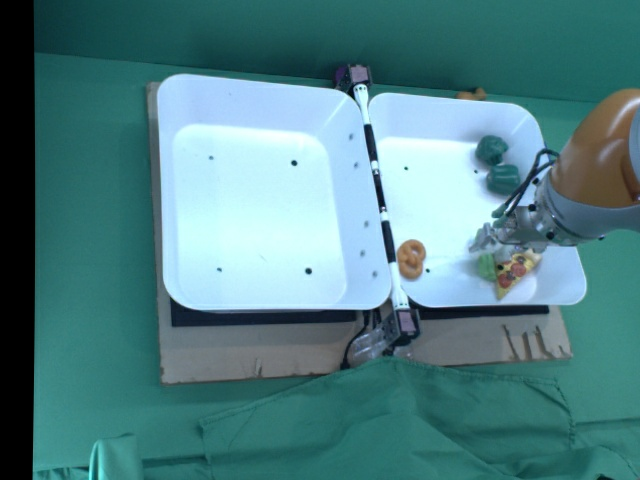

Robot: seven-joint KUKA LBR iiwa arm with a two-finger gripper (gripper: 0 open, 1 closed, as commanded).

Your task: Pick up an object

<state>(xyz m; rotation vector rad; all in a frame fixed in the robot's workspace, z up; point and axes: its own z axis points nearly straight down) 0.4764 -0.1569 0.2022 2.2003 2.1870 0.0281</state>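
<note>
- Hovering low in the right bin (440, 118), the gripper (492, 238) sits just above the pizza slice (516, 268); I can't tell how it is set.
- Slipping looks likely to me: the flat slice lies against the bin floor by the near wall, so a closing grasp could skate over it.
- Just below the gripper lies that slice; an orange pretzel (411, 258) sits off to its left, two green peppers (497, 163) beyond it.
</note>
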